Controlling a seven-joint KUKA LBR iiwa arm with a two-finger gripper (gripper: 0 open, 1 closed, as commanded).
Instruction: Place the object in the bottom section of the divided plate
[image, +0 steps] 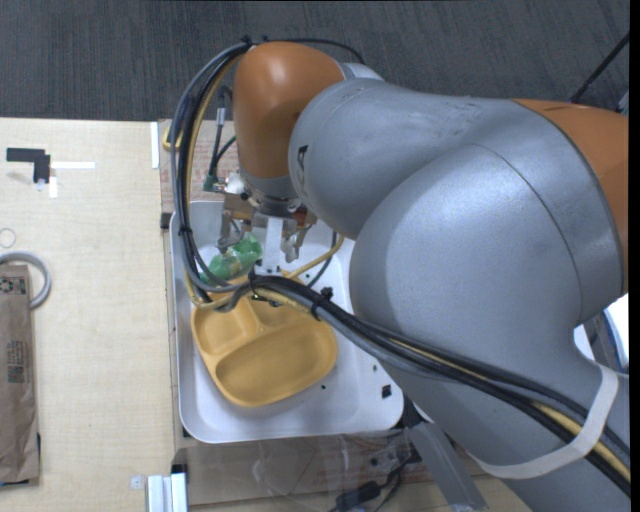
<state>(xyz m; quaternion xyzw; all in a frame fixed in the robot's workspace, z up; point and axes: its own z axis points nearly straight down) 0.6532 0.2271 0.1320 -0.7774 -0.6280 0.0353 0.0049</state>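
The divided plate (265, 362) lies in the bin (300, 420), toward the bin's left wall and near its front. Behind the plate's far sections, a small object (232, 262) sits just beside the plate's rear edge, directly below the gripper (262, 245), which hangs over the back of the bin. Cables (300, 295) cross over the plate's rear part. The arm (470, 250) covers the bin's right side. Left of the bin, a wooden board (90, 300) carries a flat packet (18, 380) at its left edge.

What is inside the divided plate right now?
The divided plate's big bottom section shows nothing in it. Black cables cover part of its upper sections; a green object sits at that edge.
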